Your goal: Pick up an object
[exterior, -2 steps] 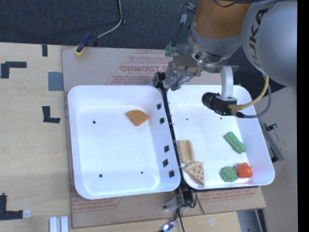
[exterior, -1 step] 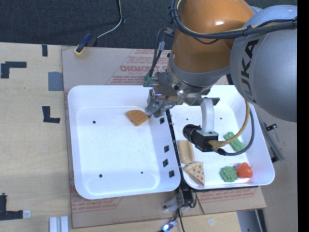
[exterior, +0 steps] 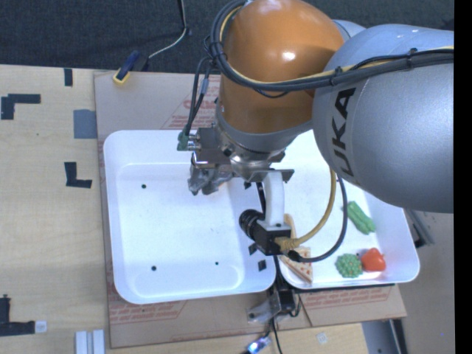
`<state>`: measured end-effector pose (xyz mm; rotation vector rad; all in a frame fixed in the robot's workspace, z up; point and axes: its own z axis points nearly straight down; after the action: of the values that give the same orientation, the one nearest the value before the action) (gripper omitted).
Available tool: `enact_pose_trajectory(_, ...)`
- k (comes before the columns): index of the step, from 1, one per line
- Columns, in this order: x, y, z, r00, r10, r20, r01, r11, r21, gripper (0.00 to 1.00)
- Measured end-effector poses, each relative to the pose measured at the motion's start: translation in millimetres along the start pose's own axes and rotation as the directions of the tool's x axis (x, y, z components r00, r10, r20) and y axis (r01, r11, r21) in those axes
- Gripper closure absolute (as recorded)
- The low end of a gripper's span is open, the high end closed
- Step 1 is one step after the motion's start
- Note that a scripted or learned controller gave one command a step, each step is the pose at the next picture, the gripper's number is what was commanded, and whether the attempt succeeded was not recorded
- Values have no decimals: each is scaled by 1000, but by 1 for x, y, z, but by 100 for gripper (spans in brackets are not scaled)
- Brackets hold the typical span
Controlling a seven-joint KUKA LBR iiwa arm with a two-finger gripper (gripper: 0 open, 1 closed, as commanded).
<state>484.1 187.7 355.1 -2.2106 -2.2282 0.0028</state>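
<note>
Grey arm point(exterior: 383, 124) is hanging the tool point(exterior: 205, 177) over the left bin point(exterior: 133, 220); its opening cannot be told. Targets are lying well right of the tool in the right bin point(exterior: 398, 238): green piece point(exterior: 360, 216), broccoli point(exterior: 348, 265), red piece point(exterior: 374, 259). Judging: approaching step; next is needing a rightward shift, then descent.

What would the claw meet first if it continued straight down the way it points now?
Most likely the bare white floor of the view's left bin, near its right wall. The claw points down there, and nothing shows beneath it, though its height above the floor is unclear.
</note>
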Motion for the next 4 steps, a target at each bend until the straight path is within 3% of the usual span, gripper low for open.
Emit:
enact_pose_trajectory(1,31,59,119,1000,4,5,-4,1000,4,100)
enact_pose_trajectory(2,32,-1,-59,1000,2,-8,-2,1000,-17,100)
enact_pose_trajectory(3,-6,31,-50,1000,11,2,-11,1000,-3,100)
enact_pose_trajectory(4,48,-2,-185,1000,-2,-7,2,1000,-15,100)
